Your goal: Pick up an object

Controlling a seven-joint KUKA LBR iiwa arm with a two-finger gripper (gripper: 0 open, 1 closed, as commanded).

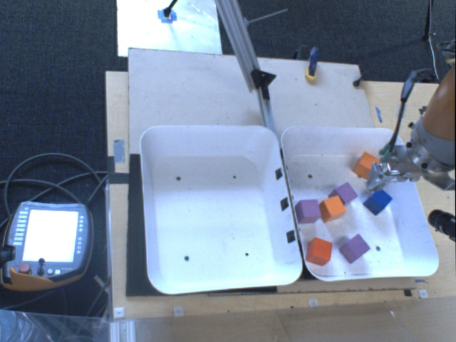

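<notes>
Over blue cube (377,201): end effector (378,178), fingertips blurred.

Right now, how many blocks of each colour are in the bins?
Orange blocks: 3
Purple blocks: 3
Blue blocks: 1
Total: 7, all in the right bin.
</notes>
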